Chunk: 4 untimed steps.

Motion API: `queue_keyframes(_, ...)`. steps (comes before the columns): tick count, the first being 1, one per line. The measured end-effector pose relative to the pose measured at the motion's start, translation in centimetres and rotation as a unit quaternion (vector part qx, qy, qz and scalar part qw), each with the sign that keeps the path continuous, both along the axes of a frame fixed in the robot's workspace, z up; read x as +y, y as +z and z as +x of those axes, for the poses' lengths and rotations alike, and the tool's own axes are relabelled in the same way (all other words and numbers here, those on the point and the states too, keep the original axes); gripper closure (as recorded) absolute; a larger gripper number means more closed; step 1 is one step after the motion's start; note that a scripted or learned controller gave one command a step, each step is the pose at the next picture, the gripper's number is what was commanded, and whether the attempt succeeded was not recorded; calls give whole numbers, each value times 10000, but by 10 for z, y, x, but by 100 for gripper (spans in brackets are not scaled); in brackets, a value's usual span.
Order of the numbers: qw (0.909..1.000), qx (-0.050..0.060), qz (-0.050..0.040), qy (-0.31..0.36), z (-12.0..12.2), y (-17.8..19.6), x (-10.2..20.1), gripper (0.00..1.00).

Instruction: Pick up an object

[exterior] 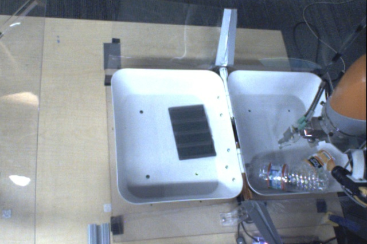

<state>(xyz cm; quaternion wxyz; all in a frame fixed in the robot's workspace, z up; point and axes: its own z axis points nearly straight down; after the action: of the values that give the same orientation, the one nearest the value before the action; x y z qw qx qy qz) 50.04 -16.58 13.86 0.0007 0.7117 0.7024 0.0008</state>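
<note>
Camera view: claw (291,135), state unclear, hangs above a clear bottle (291,177) in the right bin (269,85); dark block (192,131) lies left.

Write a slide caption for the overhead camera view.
Grey arm's tool hovers in right white bin above clear plastic bottle; dark ridged rectangular block lies in left white bin.
</note>
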Motion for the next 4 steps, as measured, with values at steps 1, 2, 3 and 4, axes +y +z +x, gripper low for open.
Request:
queue_keyframes(1, 9998, -53, -16, 191, -10, -49, -39, 0)
queue_keyframes(2, 9996, -21, -5, -276, 37, -1, -39, 0)
queue_keyframes(3, 9981, -5, 3, -616, 22, -5, -15, 0)
queue_keyframes(4, 9989, -54, -10, -458, -9, -50, -31, 0)
